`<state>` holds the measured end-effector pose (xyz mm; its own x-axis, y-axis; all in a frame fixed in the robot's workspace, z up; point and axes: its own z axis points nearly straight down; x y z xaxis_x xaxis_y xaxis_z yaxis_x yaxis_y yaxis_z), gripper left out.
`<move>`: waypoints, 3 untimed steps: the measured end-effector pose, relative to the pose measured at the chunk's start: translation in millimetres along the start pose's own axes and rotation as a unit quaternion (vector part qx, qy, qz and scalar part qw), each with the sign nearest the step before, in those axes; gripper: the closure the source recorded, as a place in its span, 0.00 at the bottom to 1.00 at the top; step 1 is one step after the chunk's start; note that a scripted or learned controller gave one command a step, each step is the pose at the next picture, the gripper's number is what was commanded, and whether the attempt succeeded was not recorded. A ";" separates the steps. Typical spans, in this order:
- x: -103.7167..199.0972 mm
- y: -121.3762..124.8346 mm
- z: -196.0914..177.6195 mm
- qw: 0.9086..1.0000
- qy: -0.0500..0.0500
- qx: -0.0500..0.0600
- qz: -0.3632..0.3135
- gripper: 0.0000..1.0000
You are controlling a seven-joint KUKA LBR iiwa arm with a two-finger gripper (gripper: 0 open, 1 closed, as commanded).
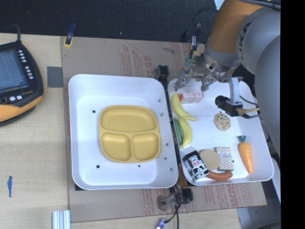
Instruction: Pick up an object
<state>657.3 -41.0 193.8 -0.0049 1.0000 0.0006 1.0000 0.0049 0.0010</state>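
Note:
My gripper (192,84) hangs over the far end of the right bin (255,128), open, with nothing between its fingers. Just in front of it lies a small red and white box (192,97). Near that box, along the bin's left side, are two yellow bananas (179,109) (187,133) and a green piece (178,129). A round cookie (222,122) lies in the middle and a carrot (245,157) at the right. At the near end are a black and white box (194,161), a tan disc (209,158), a patterned square (224,157) and a red sausage (219,176).
The left bin (81,128) holds a yellow divided plate (129,132). A teach pendant (14,80) lies on the bench at far left. The grey arm with its orange band (238,23) reaches in from the upper right over the right bin's far corner.

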 end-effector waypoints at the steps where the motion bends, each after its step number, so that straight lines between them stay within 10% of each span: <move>1: 38.3 -1.0 2.1 1.000 0.000 0.003 0.000 0.00; 2: -4.1 -62.8 2.1 1.000 -0.001 0.003 0.001 0.00; 3: -56.9 -2.7 78.8 1.000 -0.001 0.003 0.002 0.00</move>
<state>655.0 -97.9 115.0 -0.0018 1.0000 -0.0007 1.0000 0.0018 -0.0058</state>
